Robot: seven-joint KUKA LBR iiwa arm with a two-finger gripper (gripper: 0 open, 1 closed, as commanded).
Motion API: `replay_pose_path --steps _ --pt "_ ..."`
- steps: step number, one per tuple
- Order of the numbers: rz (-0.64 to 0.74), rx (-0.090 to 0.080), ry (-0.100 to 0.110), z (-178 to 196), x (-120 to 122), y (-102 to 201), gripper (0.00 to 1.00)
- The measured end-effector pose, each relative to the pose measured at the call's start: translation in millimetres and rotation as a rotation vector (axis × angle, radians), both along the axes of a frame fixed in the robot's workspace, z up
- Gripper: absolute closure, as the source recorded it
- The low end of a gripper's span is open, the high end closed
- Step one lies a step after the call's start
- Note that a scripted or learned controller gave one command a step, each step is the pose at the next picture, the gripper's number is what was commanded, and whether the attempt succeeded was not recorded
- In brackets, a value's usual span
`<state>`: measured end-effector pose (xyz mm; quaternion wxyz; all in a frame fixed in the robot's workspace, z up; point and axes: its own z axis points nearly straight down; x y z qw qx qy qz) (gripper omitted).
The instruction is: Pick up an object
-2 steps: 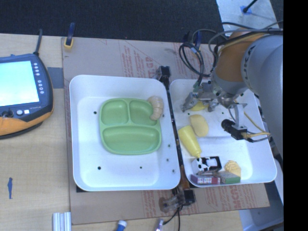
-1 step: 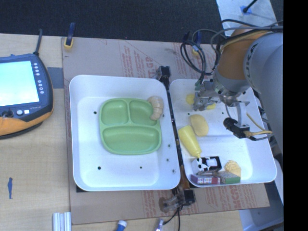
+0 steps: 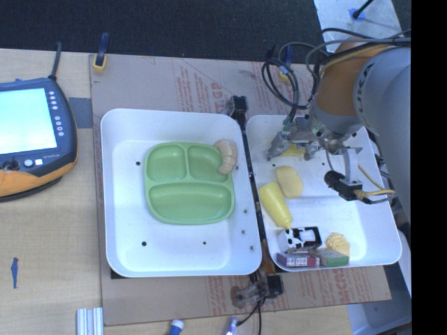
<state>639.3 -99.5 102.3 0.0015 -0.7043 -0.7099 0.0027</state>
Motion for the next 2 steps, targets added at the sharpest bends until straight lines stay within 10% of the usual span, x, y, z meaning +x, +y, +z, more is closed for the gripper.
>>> replay_pose_path --steps 1,2 --pt "-0.007 0.002 -0.002 -10 14 -71 0.00" --pt "-0.004 0.003 -0.006 37 18 -48 0.00"
